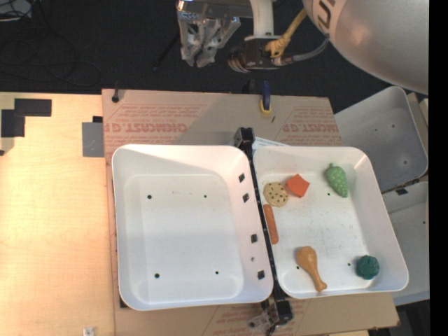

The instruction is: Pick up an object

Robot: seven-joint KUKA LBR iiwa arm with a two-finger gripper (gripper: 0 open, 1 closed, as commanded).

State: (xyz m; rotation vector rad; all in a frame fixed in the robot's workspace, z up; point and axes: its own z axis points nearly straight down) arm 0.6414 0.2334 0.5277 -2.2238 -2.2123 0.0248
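Note:
The right bin [364, 180] holds several toy foods: a round cookie [276, 194], an orange-red wedge [297, 185], a green bumpy piece [337, 180], an orange sausage [270, 224] along the left wall, a tan drumstick [311, 266] and a dark green broccoli [367, 267]. My gripper [203, 44] hangs high at the top of the view, above the cardboard behind the left bin, far from all the objects. Nothing shows between its fingers.
The left bin [140, 271] stands beside the right one, joined by a black clamp strip [253, 215]. Cardboard lies under both bins. The grey arm [371, 26] crosses the top right corner. A wooden bench top spreads to the left.

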